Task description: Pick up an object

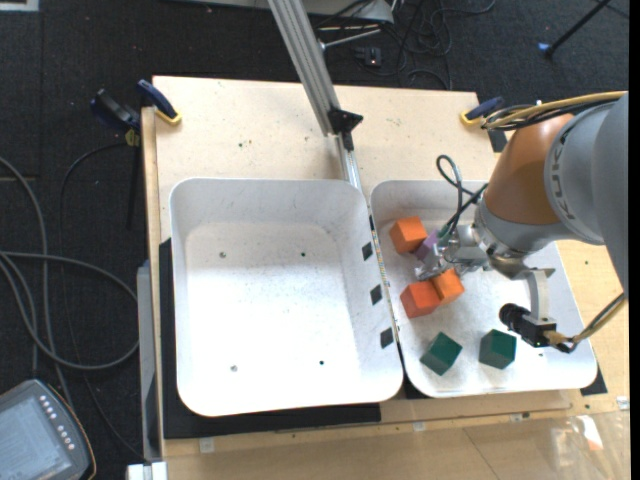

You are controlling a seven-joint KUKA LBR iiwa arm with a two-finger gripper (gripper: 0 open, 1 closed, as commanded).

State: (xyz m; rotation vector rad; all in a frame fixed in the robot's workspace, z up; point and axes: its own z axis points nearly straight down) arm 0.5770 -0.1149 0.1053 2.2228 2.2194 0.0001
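Note:
The right bin (570, 298) holds three orange blocks and two green ones. One orange block (407, 235) lies near the bin's upper left. Two more orange blocks (421, 297) (448, 285) sit side by side in the middle. The green blocks (440, 352) (497, 348) rest near the front rim. My gripper (441, 259) hangs just above the middle orange pair, beside a small purple piece (428, 247). The wrist hides the fingertips.
The left bin (265, 298) lies beside the right one. A slanted metal pole (305, 53) crosses the bench's back down to the divide between the bins. A black cable end (520, 320) hangs over the right bin. Clamps sit at the bench's back corners.

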